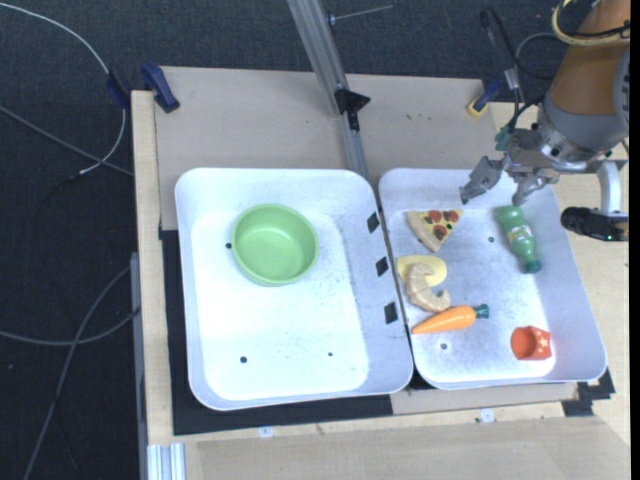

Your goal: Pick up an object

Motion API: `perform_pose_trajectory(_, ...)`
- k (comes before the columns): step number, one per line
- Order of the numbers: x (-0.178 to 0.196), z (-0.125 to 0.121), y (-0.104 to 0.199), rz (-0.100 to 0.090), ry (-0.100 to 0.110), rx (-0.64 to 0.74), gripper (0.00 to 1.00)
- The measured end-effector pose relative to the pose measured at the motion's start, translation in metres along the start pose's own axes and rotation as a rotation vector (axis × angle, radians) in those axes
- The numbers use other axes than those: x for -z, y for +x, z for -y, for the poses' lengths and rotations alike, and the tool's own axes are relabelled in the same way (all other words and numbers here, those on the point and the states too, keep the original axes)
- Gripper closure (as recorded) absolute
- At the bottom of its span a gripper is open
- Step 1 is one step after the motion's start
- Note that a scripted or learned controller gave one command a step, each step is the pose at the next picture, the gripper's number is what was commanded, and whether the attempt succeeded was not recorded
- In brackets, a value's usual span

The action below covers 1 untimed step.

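Observation:
My gripper [493,194] hangs over the far end of the right bin [585,298], its two fingers spread open with nothing between them. A green bottle [520,237] lies just below and right of the fingertips. A pizza slice [435,227] lies to the lower left of the gripper. Further toward the front lie a pale yellow pastry-like toy [423,279], an orange carrot [446,319] and a small red object [531,343].
The left bin [200,358] holds a green bowl [275,244]. A slanted metal pole [325,48] crosses the back of the bench down to the gap between the bins. Blue clamps [158,87] sit at the bench's far corners.

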<state>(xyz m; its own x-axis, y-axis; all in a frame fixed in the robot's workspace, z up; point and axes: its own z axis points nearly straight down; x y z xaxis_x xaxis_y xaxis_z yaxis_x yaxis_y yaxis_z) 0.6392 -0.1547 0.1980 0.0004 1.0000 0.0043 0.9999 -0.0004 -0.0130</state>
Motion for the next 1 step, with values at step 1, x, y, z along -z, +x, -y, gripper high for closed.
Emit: perform_pose_trajectory(1,-0.0443,0.0001,-0.0032,0.0,0.001,-0.001,0.0)
